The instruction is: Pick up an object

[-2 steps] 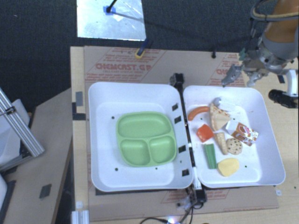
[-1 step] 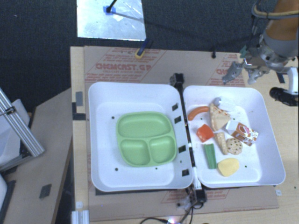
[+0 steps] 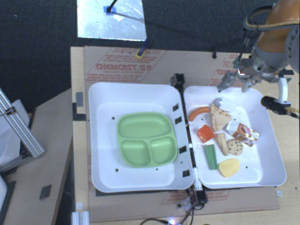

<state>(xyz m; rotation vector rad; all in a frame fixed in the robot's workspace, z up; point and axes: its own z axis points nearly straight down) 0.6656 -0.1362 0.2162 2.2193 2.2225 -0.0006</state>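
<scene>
My gripper (image 3: 236,84) hangs over the far edge of the right bin (image 3: 267,125), its two fingers spread open with nothing between them. Below it in that bin lie toy foods: an orange sausage (image 3: 198,112), a pizza slice (image 3: 219,117), a red-orange block (image 3: 205,133), a green stick (image 3: 211,156), a yellow piece (image 3: 228,167), a round cookie (image 3: 235,147), a tan cracker strip (image 3: 221,143) and a small printed packet (image 3: 244,134). A small grey piece (image 3: 218,101) lies just under the gripper.
The left bin (image 3: 103,121) holds a green three-compartment plate (image 3: 146,139). A black hinge strip (image 3: 183,125) runs between the bins. A shiny metal sheet (image 3: 111,13) lies beyond the bench. A black-tipped part of the arm (image 3: 274,104) hangs over the right bin's far right corner.
</scene>
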